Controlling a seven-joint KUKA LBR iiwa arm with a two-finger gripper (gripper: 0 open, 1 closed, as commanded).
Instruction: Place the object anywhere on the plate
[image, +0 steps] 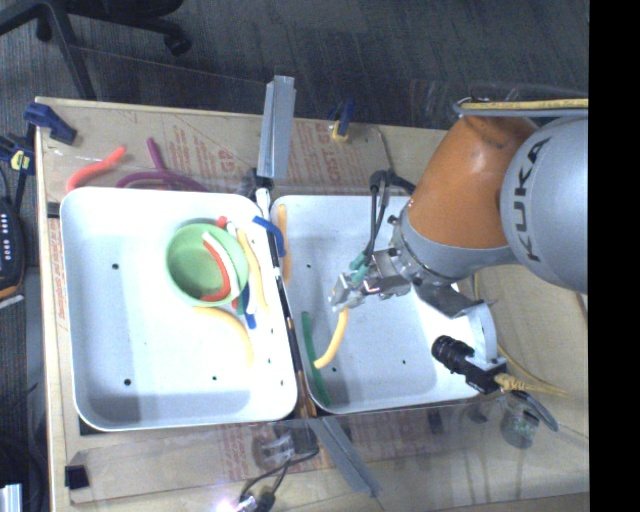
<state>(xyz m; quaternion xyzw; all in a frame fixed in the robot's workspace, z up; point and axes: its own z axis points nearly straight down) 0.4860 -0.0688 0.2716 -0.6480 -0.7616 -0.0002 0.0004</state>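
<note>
A green plate (195, 262) lies in the left bin (120, 340), toward its upper right. A red curved strip (216, 262) rests on the plate, and yellow (240, 325) and blue (249, 305) strips lie along its right rim. In the right bin (400, 370), my gripper (343, 296) hangs over the left half. A thin yellow strip (333, 338) runs down and to the left from between its fingers, so the gripper is shut on the strip's upper end. The lower end of the strip reaches the bin floor near the left wall.
A green strip (309, 338) lies against the right bin's left wall, beside the yellow strip. An orange piece (281, 240) sits at that bin's upper left corner. Red (95, 168) and purple (160, 178) strips lie on the bench behind the left bin. A black fitting (460, 360) sticks out at the lower right.
</note>
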